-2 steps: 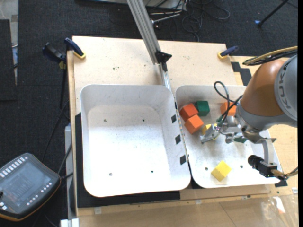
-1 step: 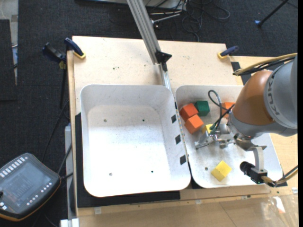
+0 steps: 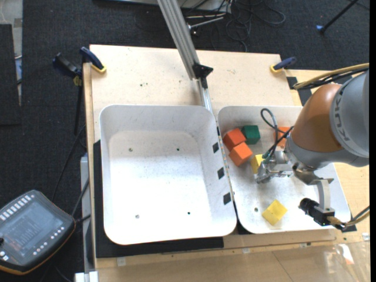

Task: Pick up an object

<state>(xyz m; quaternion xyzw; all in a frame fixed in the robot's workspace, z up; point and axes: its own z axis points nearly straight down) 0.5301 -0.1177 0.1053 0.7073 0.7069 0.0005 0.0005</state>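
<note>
A grey robot arm [image 3: 335,122] with an orange band is reaching in over the right-hand white bin [image 3: 249,216] on a pale wooden desk [image 3: 153,75]. Its metal claw [image 3: 267,172] is hanging low inside this bin, but whether it is open or closed cannot be told. Touching the claw's left side, a small yellow piece [image 3: 257,161] is peeking out. Further left of the claw, two orange blocks [image 3: 237,146] are sitting together, with a green block [image 3: 251,134] just behind them. A yellow block [image 3: 274,211] is lying in front of the claw, nearer the bin's front rim. The left white bin [image 3: 158,175] is sitting well to the claw's left.
</note>
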